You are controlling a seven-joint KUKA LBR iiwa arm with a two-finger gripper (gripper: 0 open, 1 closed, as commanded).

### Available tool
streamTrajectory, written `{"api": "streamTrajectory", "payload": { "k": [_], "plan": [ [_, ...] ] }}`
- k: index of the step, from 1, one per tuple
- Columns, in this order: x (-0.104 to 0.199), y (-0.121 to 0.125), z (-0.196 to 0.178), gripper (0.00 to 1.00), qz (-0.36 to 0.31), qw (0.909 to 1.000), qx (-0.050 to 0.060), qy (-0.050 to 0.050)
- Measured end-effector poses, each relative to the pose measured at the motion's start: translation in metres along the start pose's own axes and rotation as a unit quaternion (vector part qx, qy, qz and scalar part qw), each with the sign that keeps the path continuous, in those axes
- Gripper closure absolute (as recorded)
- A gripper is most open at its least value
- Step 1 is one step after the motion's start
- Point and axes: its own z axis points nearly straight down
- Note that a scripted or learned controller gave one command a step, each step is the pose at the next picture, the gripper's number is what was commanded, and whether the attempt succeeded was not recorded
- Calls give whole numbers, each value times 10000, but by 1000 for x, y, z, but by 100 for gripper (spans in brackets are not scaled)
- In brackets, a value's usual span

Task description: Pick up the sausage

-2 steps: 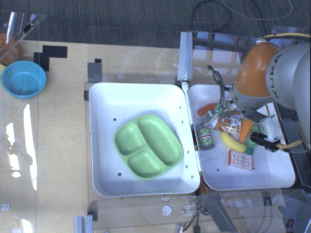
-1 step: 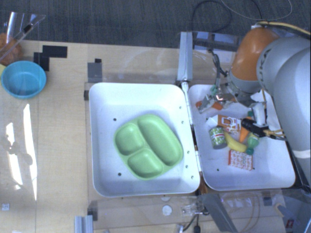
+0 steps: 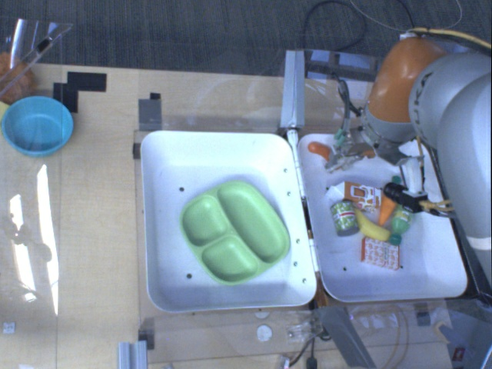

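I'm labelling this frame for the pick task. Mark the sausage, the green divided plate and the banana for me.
sausage point(image 3: 318, 150): camera view, middle of its orange-red body.
green divided plate point(image 3: 254, 215): camera view, floor of its largest compartment.
banana point(image 3: 370, 226): camera view, middle of its yellow curve.

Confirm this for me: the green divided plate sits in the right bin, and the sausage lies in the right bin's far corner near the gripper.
Not quite. The camera view shows the green divided plate in the left bin, not the right one. The rest holds: the sausage lies in the far corner of the right bin, near the gripper.
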Motion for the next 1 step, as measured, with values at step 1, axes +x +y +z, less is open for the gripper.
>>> {"api": "streamTrajectory", "payload": {
  "k": [1],
  "plan": [
    [62, 18, -87, 100, -329, 9995, 26, 14]
  ]
}}
